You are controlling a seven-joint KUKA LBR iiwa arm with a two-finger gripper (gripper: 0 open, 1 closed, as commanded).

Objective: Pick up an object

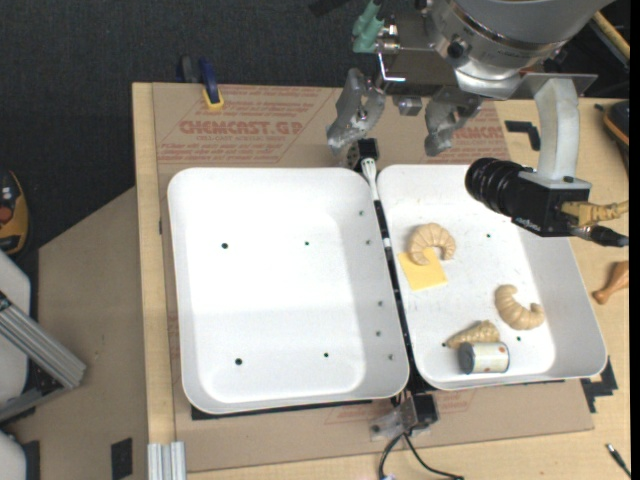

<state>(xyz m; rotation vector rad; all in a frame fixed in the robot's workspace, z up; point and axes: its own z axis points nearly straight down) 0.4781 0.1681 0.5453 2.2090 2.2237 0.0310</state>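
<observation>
On the bench, the gripper hangs spread wide above the bins' far rim, holding nothing.

We read one marking here: red capitals spelling "CHEMCAST GP" on the brown protective paper of the board beneath both bins, with a smaller red line under it too blurred to read.
</observation>
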